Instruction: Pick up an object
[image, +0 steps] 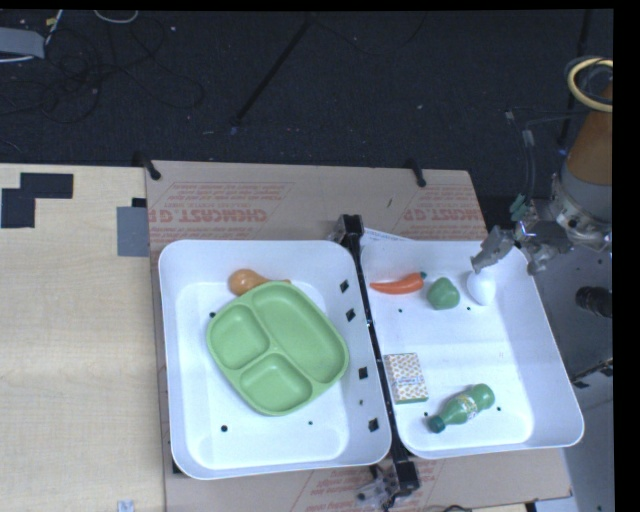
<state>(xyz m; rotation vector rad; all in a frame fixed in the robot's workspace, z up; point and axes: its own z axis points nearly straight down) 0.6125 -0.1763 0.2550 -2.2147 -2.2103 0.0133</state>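
My gripper (513, 254) hangs over the far right corner of the right bin (545, 330), open with nothing between its fingers. Just below its left finger (489, 251) lies a small white rounded object (481, 288). Beside that sit a green round item (443, 293) and an orange carrot (397, 285). A green bottle (462, 407) lies on its side near the bin's front. A small patterned box (405, 377) rests by the divider.
The left bin (190, 400) holds a green divided plate (277, 346) with an orange item (247, 281) tucked behind it. A black clamp bar (365, 340) runs between the bins. Cardboard lies beneath both bins, and wooden bench top extends to the left.
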